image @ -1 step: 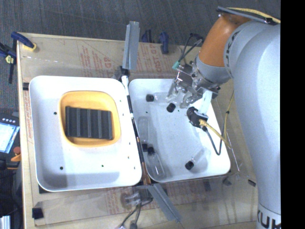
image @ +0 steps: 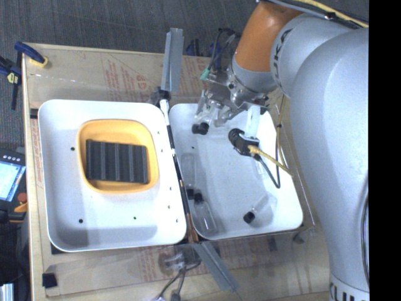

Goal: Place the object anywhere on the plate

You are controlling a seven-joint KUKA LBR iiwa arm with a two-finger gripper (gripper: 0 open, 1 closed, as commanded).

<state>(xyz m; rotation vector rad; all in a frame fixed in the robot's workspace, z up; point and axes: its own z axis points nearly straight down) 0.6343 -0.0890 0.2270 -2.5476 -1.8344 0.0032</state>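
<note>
Tool point(image: 210, 119) hangs over the right bin's point(image: 285, 221) top-left corner; can't tell its grip. Yellow plate point(image: 94, 130) sits in the left bin point(image: 56, 168). Clear bottle point(image: 258, 209), probably the object, lies in the right bin.

Blue clamp point(image: 29, 53) — tablet point(image: 9, 179) left.

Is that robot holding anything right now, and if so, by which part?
Cannot be told. The end effector sits over the right bin, and nothing is clearly seen between its fingers.
</note>
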